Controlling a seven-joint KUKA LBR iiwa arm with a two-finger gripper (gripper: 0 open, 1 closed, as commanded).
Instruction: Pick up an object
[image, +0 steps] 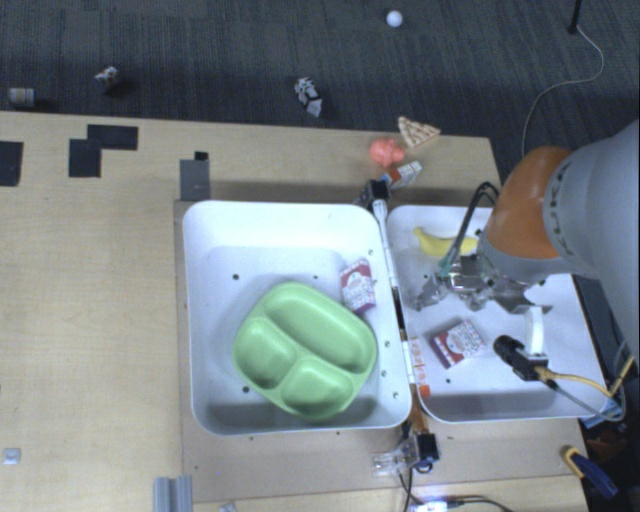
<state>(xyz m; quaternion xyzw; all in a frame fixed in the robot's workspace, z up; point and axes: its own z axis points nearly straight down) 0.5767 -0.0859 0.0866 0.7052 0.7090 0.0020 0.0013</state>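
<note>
Your tool (437, 291) sits low over the right bin (560, 400), just above the red-and-white packet (458, 343); you cannot tell its state from here. Yellow banana (437, 241) lies near the bin's far wall. Left bin (210, 300): green divided tray (303, 348), second packet (357, 285) beside it.
</note>
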